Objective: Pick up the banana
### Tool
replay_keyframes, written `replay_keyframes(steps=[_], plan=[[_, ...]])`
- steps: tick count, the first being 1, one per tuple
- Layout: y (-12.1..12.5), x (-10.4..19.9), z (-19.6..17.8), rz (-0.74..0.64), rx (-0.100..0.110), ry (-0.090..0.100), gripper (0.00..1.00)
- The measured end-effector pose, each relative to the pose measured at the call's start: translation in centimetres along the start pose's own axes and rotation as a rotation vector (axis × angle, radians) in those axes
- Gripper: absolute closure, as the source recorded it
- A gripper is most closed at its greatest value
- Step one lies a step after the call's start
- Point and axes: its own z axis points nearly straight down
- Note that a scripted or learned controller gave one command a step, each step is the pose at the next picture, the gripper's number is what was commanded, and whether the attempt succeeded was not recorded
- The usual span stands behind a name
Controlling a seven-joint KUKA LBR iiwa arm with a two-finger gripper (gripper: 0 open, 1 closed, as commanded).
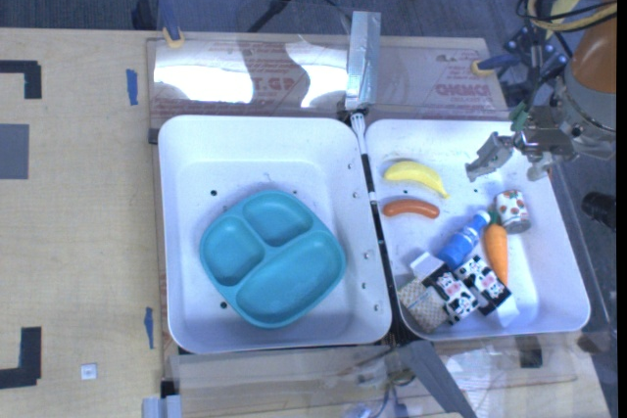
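The desk (69,240) is a pale wood surface with black angular marks along its left side, a grey square patch, and small blue tape strips. Two shallow white bins sit directly on it, side by side and touching along their inner edges. The left bin (186,152) lies nearer the middle of the desk; the right bin (558,299) reaches toward the right edge. Behind both bins, a clear glossy sheet (245,73) lies flat, crossed by a strip of silver tape (363,54).
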Motion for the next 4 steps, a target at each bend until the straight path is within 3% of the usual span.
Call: replay_keyframes(steps=[1, 2, 3, 4], plan=[[7.7, 0.7, 13.1, 0.035, 0.001, 0.000, 0.00], [10.5, 1.1, 19.6, -0.180, -0.002, 0.000, 0.00], [10.4, 1.0, 18.5, -0.178, 0.002, 0.002, 1.00], [11.9, 7.8, 9.7, -0.304, -0.003, -0.001, 1.00]])
